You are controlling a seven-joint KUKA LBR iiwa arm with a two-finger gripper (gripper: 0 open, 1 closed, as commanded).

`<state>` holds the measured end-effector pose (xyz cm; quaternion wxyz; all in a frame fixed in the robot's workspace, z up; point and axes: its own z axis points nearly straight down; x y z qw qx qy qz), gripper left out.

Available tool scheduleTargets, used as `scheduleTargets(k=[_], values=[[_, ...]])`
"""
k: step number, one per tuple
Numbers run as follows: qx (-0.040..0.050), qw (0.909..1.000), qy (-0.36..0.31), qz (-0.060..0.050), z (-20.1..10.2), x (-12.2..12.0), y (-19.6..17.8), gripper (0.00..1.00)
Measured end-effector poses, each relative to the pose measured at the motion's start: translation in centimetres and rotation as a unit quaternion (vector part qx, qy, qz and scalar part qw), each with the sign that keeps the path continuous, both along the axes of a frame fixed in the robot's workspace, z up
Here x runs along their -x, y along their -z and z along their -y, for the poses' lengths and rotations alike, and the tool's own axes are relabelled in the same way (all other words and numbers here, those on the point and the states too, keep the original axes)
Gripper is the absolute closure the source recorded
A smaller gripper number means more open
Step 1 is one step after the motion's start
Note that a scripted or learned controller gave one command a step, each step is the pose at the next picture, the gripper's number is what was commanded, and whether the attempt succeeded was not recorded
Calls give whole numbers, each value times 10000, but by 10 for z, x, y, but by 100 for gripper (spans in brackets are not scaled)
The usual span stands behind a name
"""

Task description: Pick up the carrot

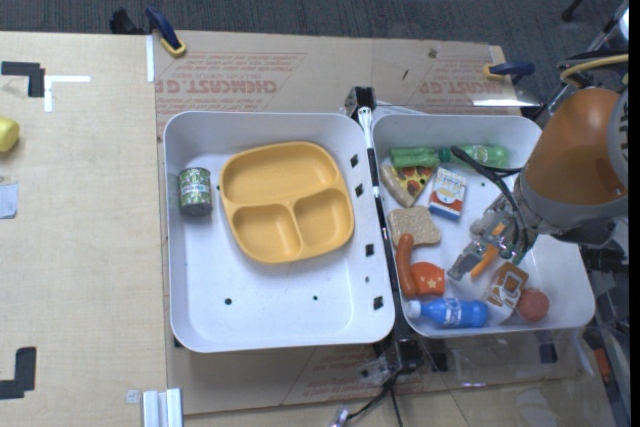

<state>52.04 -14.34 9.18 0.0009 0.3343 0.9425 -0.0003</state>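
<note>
You have two white bins on the bench: the left bin (200, 315) and the right bin (570, 300), set side by side with rims touching at the middle. One arm (580, 155), grey with its orange band, reaches in from the right and sits over the right bin.

In the left bin you have two items. One yellow divided plate (287, 200), with three compartments, lies flat near the bin's centre. One small green can (195, 191) stands upright just beside the plate's left edge.

In the right bin, count as follows: one green bottle (483, 155) lying along the far wall, one green packet (414, 156) beside it, one pizza slice (408, 183), one blue-and-white carton (448, 194), one slice of bread (414, 226), one sausage (405, 263) below the bread, one red cup with a star (428, 279), one blue bottle (452, 313) lying at the near wall, one small printed packet (508, 287), and one reddish ball (533, 304) in the near right corner.

The gripper (484, 257) is down in the right bin, pointing toward the near left. One carrot (487, 260), orange and narrow, lies between the fingers, which stand close in on either side of it. The carrot is just right of the red cup and above the blue bottle.
</note>
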Motion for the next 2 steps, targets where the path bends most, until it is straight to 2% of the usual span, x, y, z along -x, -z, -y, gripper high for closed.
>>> scheduleTargets(k=[1, 2], values=[[8, 10000, -10, 28, 0, -3, -10, 100], [-2, 10000, -46, 17, -43, -15, -55, 100]])
